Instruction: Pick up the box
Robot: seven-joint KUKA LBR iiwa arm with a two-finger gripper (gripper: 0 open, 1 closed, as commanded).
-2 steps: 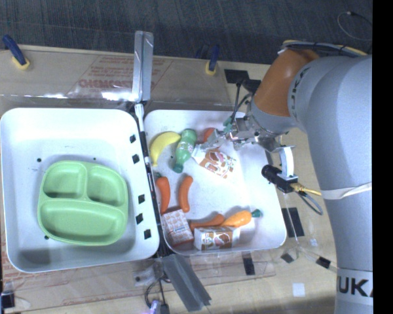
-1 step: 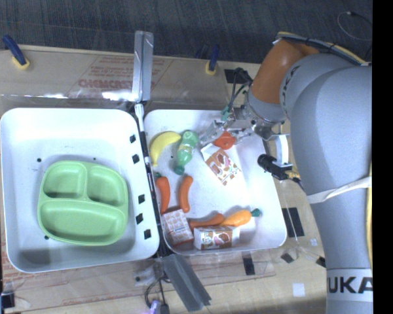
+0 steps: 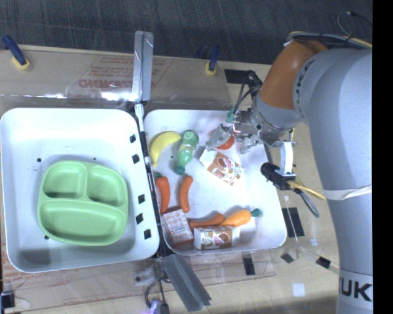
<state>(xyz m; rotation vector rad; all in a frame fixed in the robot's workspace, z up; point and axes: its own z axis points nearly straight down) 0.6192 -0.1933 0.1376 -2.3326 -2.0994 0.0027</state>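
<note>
A white box with red and orange print (image 3: 224, 167) lies tilted in the middle of the right bin (image 3: 268, 234). My gripper (image 3: 224, 140) hovers right at the box's upper edge, reaching in from the right. A small red piece shows just under the gripper's tip, and I cannot tell whether it belongs to the box. A second small printed box (image 3: 176, 225) lies by the bin's front left corner. A brown and white carton (image 3: 213, 238) lies along the front wall.
The right bin also holds a banana (image 3: 161, 144), a green bottle (image 3: 185, 152), two upright carrots (image 3: 163, 193) and a carrot (image 3: 238, 218) over the front carton. A green divided plate (image 3: 84, 202) sits in the left bin (image 3: 19, 129). The arm (image 3: 334, 123) covers the bench's right side.
</note>
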